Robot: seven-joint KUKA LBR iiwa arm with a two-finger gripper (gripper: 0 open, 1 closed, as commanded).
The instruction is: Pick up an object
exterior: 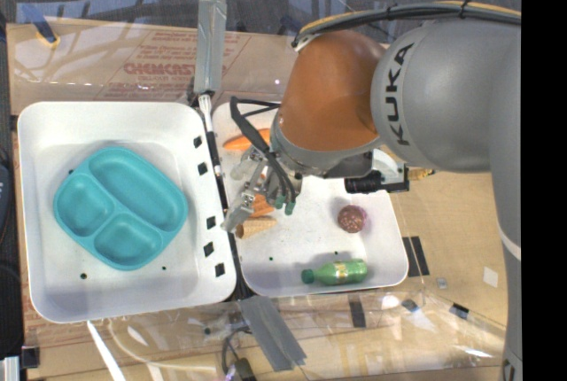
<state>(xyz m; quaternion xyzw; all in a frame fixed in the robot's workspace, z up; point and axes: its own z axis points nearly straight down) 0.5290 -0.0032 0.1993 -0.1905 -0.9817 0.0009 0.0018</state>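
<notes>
- The arm (416, 96) comes in from the right and hangs over the right bin (390, 268) – the big orange band and grey housing cover most of that bin's back half.
- The gripper (262, 186) is down near the bin's left wall, just beside the divider where the two bins meet.
- Fingers: honestly can't tell if they're apart or together. It's a tangle of metal bits and green tips from up here, and I can't make out anything sitting between them.
- Right under/next to the gripper there's a cone (257, 227) lying on its side on the bin floor, tan-coloured, with an orange piece just above it. Whether the gripper is touching it – can't say.
- A carrot (241, 141) pokes out from behind the wrist, toward the back of the bin.
- A ball (352, 218), dark reddish, sits on the floor to the right, well apart from the gripper.
- A green bottle (337, 272) lies on its side along the front wall of the right bin.
- The left bin (40, 282) has a teal tray (120, 206) with three compartments, lying flat, slightly turned.
- Both bins sit on cardboard (133, 60), with a strip of grey tape (209, 47) running up from the divider.
</notes>
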